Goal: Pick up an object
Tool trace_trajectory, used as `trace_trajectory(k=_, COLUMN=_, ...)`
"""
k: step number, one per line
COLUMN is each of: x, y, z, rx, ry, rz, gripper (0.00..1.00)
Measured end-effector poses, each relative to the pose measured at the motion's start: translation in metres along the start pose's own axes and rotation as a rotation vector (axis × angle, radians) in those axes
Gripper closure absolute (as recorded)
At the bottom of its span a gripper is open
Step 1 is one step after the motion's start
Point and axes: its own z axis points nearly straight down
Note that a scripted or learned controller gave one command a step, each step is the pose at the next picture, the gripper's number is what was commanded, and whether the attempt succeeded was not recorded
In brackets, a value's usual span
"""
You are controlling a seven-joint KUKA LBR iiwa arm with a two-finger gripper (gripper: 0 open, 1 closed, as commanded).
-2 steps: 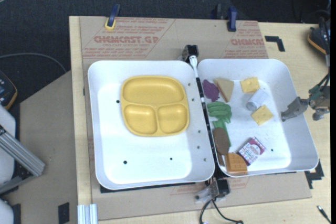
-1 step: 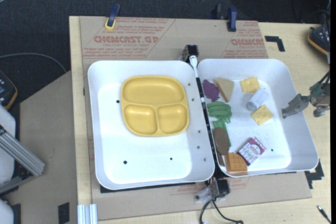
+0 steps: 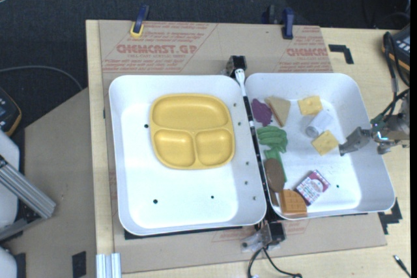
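Right bin (image 3: pixel 365 189): yellow block (image 3: pixel 325 142) just beside gripper (image 3: pixel 346 144).

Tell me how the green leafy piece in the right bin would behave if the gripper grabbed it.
The green leafy piece looks ruffled and lumpy, so it probably flexes rather than staying stiff. It seems light for its size. It lies close to the purple piece and brown piece, so grabbing it may nudge them.

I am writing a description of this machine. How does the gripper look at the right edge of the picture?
The gripper is small, grey and metallic, with dark parts behind it. Thin dark cables curve up from it. It is too small and blurred to show any markings.
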Motion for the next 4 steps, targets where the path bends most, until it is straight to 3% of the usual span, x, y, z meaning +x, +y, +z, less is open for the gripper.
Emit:
trace_trajectory(k=2, x=-0.009, y=-0.01, z=0.1, rx=0.001, ry=0.0, rz=0.0, gripper=0.0)
trace_trajectory(k=3, x=-0.008, y=-0.007, z=0.129, rx=-0.008, ry=0.002, rz=0.0, gripper=0.0)
trace_trajectory(k=4, x=-0.009, y=-0.006, z=0.117, rx=-0.015, ry=-0.004, rz=0.001, gripper=1.0)
